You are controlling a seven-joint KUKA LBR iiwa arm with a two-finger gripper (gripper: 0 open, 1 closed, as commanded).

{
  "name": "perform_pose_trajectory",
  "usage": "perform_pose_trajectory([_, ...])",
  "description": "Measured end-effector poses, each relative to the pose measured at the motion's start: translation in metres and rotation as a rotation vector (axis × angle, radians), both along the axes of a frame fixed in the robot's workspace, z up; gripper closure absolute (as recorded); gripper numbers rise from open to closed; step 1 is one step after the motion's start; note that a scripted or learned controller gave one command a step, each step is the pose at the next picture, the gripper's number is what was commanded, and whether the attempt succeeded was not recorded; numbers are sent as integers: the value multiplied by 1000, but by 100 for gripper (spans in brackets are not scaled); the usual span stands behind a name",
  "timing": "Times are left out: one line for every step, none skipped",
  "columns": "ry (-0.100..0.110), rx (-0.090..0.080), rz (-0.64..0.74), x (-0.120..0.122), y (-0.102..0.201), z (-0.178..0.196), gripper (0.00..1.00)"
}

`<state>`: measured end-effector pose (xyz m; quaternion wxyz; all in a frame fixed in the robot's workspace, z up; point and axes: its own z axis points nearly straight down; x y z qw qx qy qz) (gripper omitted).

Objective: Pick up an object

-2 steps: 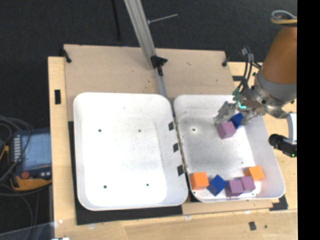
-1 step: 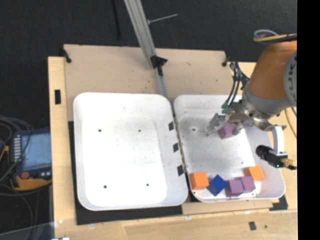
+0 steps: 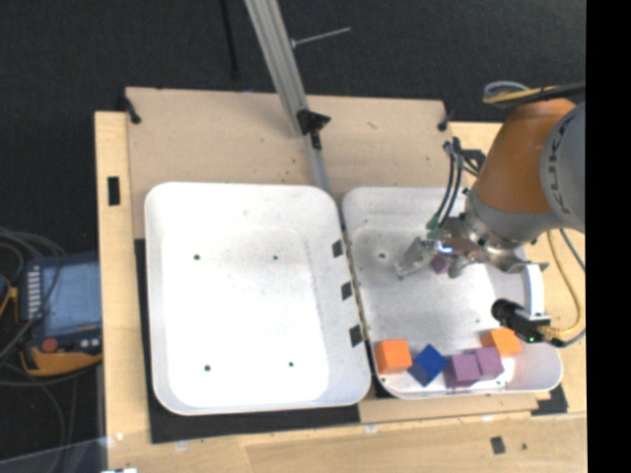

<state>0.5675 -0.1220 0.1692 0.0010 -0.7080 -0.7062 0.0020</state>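
Observation:
My gripper (image 3: 432, 262) hangs over the upper middle of the right bin (image 3: 385, 215), under the grey wrist and orange band. A small purple piece (image 3: 438, 261) shows between its two grey fingers, held above the bin floor. Along the bin's front edge lie an orange block (image 3: 393, 355), a blue block (image 3: 429, 364), two purple blocks (image 3: 463, 370) (image 3: 488, 363) side by side, and a second orange block (image 3: 505, 340) at the right.
The left bin (image 3: 242, 294) sits beside the right one, split from it by a rim with black clips. A slanted metal post (image 3: 281, 57) rises from the bench's back. Cables and a black connector (image 3: 511, 314) hang off the arm at the right.

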Motion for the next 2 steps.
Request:
perform_pose_trajectory([0, 0, -2, 3, 1, -43, 0])
perform_pose_trajectory([-8, 1, -10, 5, 1, -30, 100])
